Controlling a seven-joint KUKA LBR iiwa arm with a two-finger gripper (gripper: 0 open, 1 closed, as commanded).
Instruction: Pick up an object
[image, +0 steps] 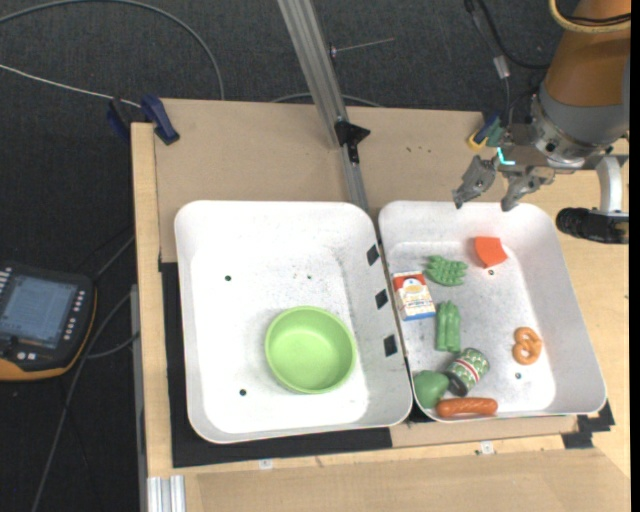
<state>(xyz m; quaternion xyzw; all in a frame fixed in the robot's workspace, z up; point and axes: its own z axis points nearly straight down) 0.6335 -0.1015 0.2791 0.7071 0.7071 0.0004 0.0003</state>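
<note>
- On the tan surface (270, 150) we see two shallow white bins side by side, resting on a black mat; the left bin (215, 245) carries a light green bowl (310, 349) in its near part; the right bin (560, 290) carries a scatter of small things
- Around the surface lies dark carpet with loose cables; a handheld control pad (40, 320) with a screen sits on the floor at the far left; a blue clamp (158, 118) grips the surface's far left corner; a slanted metal rail (325, 85) runs down to the seam between the bins
- In the right bin we count an orange block (489, 251) near the far wall, a spiky green toy (445, 269) just beside it to the left, a small red and white carton (413, 296), an upright green piece (448, 326), a pretzel (527, 345) toward the right wall, a striped can (467, 368) lying tilted, a rounded green piece (430, 386) touching the can, and a red sausage (467, 407) along the near wall
- The hand (490, 195) hangs over the far rim of the right bin, its two fingers spread apart with nothing between them
- The orange block lies nearest the hand, just nearer to us than the fingertips and apart from them; the other things sit farther toward the near wall
</note>
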